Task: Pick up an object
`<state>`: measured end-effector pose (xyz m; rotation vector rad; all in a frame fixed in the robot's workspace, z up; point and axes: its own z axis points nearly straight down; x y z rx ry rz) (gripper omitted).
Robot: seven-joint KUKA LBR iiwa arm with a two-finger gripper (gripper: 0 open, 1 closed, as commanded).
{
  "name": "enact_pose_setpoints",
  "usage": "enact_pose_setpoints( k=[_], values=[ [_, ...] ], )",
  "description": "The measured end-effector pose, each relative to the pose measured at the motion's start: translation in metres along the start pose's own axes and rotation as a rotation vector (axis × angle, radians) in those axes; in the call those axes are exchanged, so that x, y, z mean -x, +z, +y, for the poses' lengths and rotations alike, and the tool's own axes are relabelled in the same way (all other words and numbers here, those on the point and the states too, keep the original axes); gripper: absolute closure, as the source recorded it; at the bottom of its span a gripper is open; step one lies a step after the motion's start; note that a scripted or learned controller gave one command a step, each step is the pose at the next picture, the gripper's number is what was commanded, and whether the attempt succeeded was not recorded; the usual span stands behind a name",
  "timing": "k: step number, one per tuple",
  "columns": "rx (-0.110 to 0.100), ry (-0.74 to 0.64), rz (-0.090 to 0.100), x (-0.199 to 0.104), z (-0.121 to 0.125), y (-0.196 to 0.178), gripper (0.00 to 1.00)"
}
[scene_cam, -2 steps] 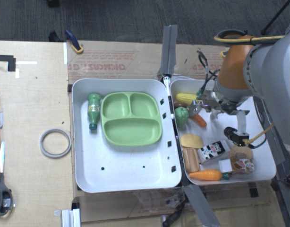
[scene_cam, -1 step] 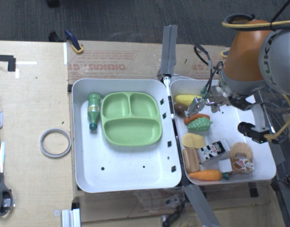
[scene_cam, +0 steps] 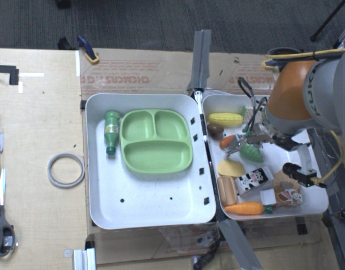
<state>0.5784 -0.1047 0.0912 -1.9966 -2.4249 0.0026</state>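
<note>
1. The gripper is hanging low in the right bin, tip down among the toys. It's a small dark blur from this camera, so I honestly can't tell whether it's gripping anything.
2. Right at the tip, a green bumpy toy and a small orange piece are sitting touching or just beside it. My guess is one of those is the target, since the arm is leaning in from the right and pointing straight at that spot.
3. Going outward in the same bin: a yellow corn cob is lying near the back wall, with a dark brown round thing just in front of it, and a yellow slice is sitting nearer the front. A black-and-white carton, a bread-coloured roll and a carrot are crowding the front edge. Packed tight like that, a clean grab looks tricky.
4. The left bin is holding a green divided plate with a green bottle lying just beside its left rim. Probably the drop-off side, well apart from the action.
5. Out on the tabletop, a grey ring and scissors are just lying around, not part of this.
</note>
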Motion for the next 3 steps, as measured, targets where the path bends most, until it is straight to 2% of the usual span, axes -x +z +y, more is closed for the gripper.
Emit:
enact_pose_setpoints(
  k=[1, 2, 3],
  values=[
    [0.001, 0.003, 0.000, 0.002, 0.000, -0.009, 1.00],
    [0.000, 0.132, -0.001, -0.034, 0.030, -0.110, 1.00],
    [0.000, 0.179, -0.001, -0.021, 0.059, -0.100, 1.00]
  ],
)
